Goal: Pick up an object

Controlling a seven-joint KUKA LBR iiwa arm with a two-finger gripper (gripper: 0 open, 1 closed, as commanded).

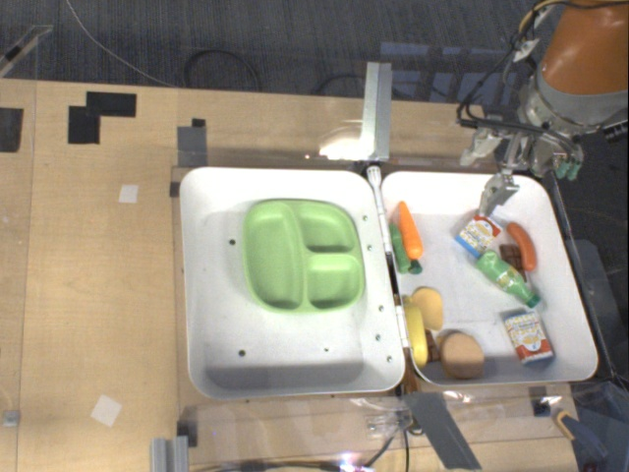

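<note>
Camera view: the gripper (pixel 498 193) hangs over the far part of the right bin (pixel 582 334), just above a small white carton (pixel 478 235); whether it is open or closed cannot be made out, and nothing is seen in its grasp. Beside the carton lie a green bottle (pixel 507 276) and a hot dog (pixel 520 247). A carrot (pixel 409 230) lies near the left wall. The left bin (pixel 211 293) holds a green divided tray (pixel 300 254).

High slanted overhead, both bins (pixel 197 264)
</note>
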